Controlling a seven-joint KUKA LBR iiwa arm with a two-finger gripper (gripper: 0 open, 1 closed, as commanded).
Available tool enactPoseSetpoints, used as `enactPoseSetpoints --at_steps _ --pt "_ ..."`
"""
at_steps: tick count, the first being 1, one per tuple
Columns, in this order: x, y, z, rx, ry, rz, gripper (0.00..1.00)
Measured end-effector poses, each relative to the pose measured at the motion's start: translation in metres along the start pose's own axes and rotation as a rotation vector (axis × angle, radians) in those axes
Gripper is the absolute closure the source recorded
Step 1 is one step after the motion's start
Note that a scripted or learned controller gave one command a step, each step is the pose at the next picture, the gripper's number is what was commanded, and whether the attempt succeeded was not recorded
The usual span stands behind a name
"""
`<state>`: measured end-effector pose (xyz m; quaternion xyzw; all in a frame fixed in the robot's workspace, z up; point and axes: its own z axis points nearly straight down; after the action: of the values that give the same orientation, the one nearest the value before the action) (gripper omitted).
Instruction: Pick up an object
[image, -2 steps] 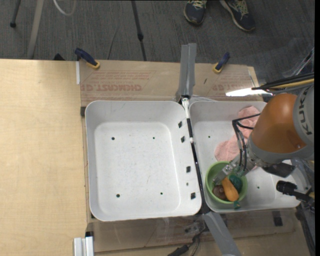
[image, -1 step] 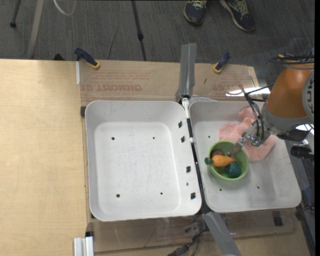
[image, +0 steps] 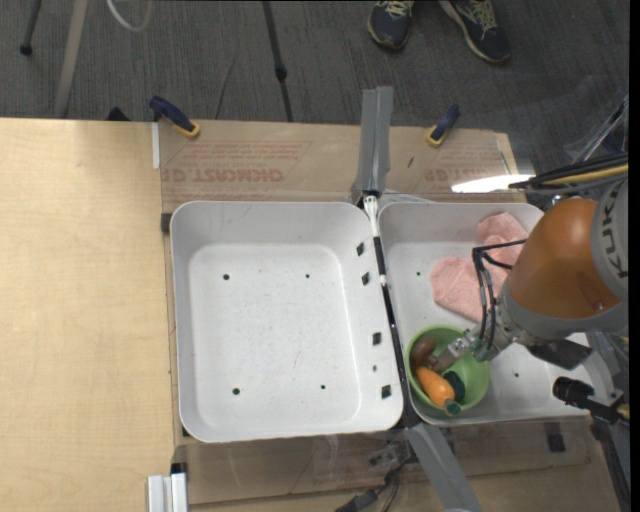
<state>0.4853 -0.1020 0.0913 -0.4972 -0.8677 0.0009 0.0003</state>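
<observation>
You are looking down at a bench with two shallow white bins side by side. The left bin (image: 270, 320) fills the middle of the frame. The right bin (image: 410, 260) sits at centre right, touching it. At the lower left corner of the right bin lies a green bowl (image: 478, 385) holding an orange carrot-shaped piece (image: 434, 386) and something dark brown (image: 424, 350). A pink cloth (image: 462, 283) lies above the bowl, toward the upper right. Your arm (image: 565, 265), grey with an orange band, enters from the right edge. Its gripper (image: 468, 348) hangs over the bowl's upper rim; you cannot tell whether the pincer is spread or pressed together.
</observation>
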Motion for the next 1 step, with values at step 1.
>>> enactPoseSetpoints --at_steps 1 --pt "-0.0068 -0.001 -0.0118 -0.002 -0.012 0.008 1.0"
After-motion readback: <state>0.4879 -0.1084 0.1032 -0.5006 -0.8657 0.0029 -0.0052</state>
